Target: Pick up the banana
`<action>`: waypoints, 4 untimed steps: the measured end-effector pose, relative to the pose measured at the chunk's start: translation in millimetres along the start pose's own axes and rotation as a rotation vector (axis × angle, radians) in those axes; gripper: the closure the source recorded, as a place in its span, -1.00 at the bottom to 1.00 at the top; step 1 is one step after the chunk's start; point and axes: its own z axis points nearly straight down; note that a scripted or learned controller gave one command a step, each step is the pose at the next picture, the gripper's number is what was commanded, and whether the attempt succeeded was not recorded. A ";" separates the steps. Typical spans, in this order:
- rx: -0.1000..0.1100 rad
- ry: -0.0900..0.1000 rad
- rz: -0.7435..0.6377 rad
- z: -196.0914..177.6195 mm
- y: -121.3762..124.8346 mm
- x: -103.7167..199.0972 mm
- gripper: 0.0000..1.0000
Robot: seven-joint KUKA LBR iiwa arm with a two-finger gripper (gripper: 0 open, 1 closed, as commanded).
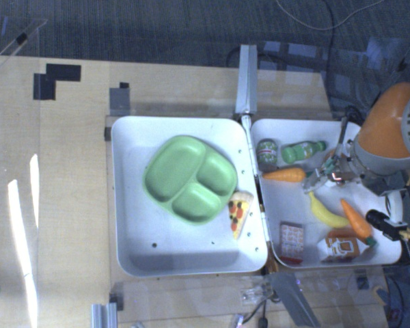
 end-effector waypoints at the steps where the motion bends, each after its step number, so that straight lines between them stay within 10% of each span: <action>1: 0.009 0.008 -0.029 3.6 -21.9 -36.7 -1.00; 2: 0.002 0.008 -0.031 -8.0 -18.8 -35.3 1.00; 3: 0.014 0.011 -0.277 -36.8 -25.7 -33.3 1.00; 4: 0.014 0.011 -0.276 -36.8 -25.8 -33.4 -1.00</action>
